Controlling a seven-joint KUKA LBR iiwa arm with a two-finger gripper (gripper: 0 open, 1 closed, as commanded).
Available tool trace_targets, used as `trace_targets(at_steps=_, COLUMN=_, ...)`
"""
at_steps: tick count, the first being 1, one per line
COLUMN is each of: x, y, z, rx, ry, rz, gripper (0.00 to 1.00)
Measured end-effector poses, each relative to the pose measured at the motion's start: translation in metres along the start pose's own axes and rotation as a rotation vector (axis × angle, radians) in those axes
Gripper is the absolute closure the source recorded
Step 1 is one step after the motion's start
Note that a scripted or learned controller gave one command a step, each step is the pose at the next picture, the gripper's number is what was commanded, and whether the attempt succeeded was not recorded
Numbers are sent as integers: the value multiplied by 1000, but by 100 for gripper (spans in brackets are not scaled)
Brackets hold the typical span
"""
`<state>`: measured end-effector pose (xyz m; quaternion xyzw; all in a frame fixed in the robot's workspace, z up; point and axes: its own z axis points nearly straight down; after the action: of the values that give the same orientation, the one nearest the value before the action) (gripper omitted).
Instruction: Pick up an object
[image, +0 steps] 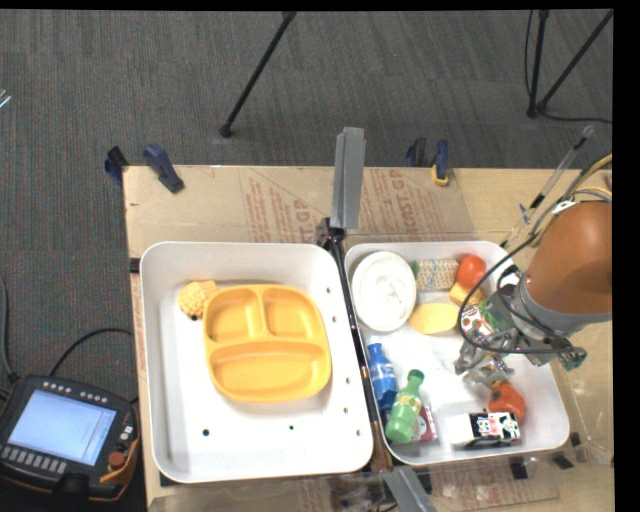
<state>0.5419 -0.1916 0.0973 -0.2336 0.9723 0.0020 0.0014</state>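
Clutter fills the right bin (560, 440), so I hang the gripper (487, 368) low over its right side, just above an orange toy (507, 398) I judge the likeliest pick, though I cannot tell the claw's state.

My gripper (487, 368) hung low over the right bin (555, 415), above an orange object (507, 398) and near a small black-and-white carton (492, 428). A white lid (384, 288), a blue bottle (380, 372) and a green bottle (405, 408) lay further left in that bin. The left bin (170, 400) held a yellow divided plate (267, 340), with a corn cob (195, 296) touching its corner.
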Motion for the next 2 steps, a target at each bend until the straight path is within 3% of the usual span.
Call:
trace_targets(at_steps=1, x=-43, y=-44, z=10, rx=1, ry=1, rz=312, gripper=100)
trace_targets(at_steps=2, x=-43, y=-45, z=10, rx=1, ry=1, rz=312, gripper=0)
